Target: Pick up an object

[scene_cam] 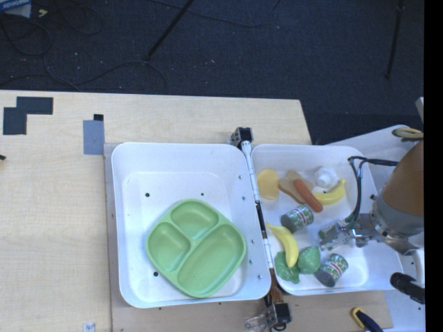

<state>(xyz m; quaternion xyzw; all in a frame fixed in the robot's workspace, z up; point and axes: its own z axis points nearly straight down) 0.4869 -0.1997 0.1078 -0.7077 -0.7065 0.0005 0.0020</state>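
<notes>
Near the front edge of the right bin [360, 282] lie a small can [332, 269], a green toy vegetable [299, 263] and a banana [286, 243]. Farther back sit a second can [297, 218], a carrot-like stick [305, 193], a yellow round piece [268, 183] and another banana [333, 194]. The pincer [337, 232] hangs low over this bin's middle, between the two cans, gripping nothing visible; how wide it stands I cannot tell. A green divided plate [196, 247] rests in the left bin [138, 164] on the tabletop [48, 220].

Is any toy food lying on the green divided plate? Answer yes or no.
No: the green divided plate in the left bin carries nothing in its compartments.
</notes>
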